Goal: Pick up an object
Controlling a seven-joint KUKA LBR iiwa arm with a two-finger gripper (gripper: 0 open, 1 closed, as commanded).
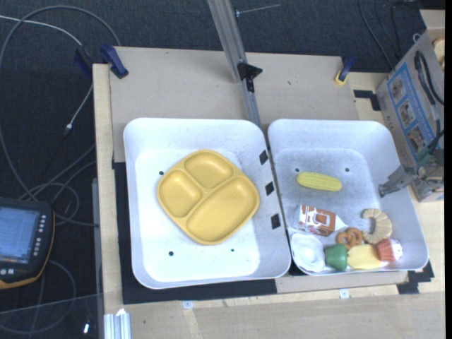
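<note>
The right bin [332, 143] holds a yellow corn cob [319, 181] lying near its middle. Below it lies a small red and white carton [316, 220]. Along the front wall crowd a white fried egg [307, 251], a green pepper [337, 258], a yellow fruit [365, 259], a pretzel [349, 237], a croissant [378, 222] and a red piece [386, 250]. My gripper [399, 182] is a grey shape at the bin's right rim, apart from all the objects and right of the corn.
The left bin [141, 210] carries a yellow divided plate [207, 196]. A metal post [233, 41] rises from the back between the bins. A blue printed box [409, 97] stands at the far right. Cables and a handheld pendant [21, 242] lie to the left.
</note>
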